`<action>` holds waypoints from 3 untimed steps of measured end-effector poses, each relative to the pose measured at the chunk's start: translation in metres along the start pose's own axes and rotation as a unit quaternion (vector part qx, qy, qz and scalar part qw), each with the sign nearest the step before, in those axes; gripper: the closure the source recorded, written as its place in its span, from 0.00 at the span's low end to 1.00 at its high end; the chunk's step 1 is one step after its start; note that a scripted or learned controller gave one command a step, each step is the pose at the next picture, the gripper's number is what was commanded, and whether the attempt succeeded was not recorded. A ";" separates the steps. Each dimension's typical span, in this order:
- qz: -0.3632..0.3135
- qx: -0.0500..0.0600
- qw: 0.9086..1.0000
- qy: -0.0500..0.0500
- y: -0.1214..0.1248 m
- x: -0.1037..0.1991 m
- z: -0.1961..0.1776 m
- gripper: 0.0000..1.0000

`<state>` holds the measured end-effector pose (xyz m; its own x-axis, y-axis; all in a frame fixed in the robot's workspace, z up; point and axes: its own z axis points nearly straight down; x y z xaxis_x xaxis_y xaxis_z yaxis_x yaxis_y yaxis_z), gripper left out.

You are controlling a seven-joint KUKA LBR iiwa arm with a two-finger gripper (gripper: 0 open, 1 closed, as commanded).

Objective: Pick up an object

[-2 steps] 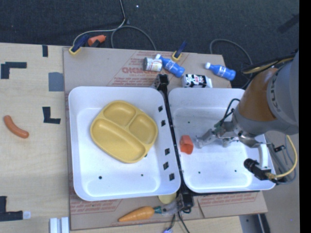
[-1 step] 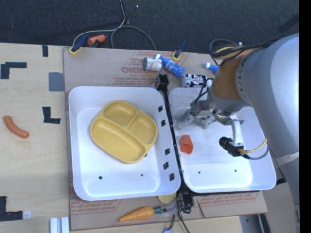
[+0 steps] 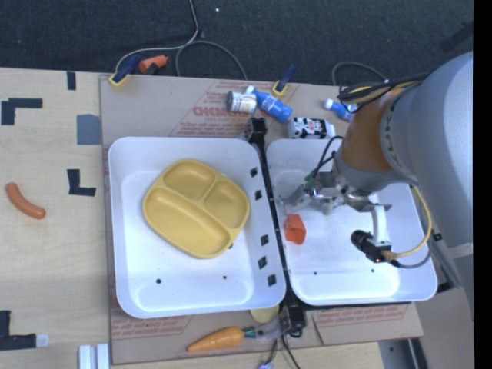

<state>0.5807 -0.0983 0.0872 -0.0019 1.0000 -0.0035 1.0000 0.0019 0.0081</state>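
Camera view from above, grey arm (image 3: 419,129) reaching in from the right over the right bin (image 3: 346,287), gripper (image 3: 296,198) low near the bin's left wall, finger state impossible to tell, orange block (image 3: 294,229) just below it on the bin floor, yellow divided plate (image 3: 197,207) in the left bin (image 3: 131,283), toy carrot (image 3: 217,339) on the worktop (image 3: 46,283)
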 end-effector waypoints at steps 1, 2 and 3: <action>0.000 0.004 1.000 0.003 -0.099 0.037 -0.103 0.00; 0.002 0.003 1.000 0.001 -0.089 0.000 0.006 0.00; 0.002 0.001 1.000 -0.001 -0.088 0.000 -0.011 1.00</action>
<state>0.4926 -0.0984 0.0970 0.0016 1.0000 -0.0053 1.0000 -0.0015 0.0069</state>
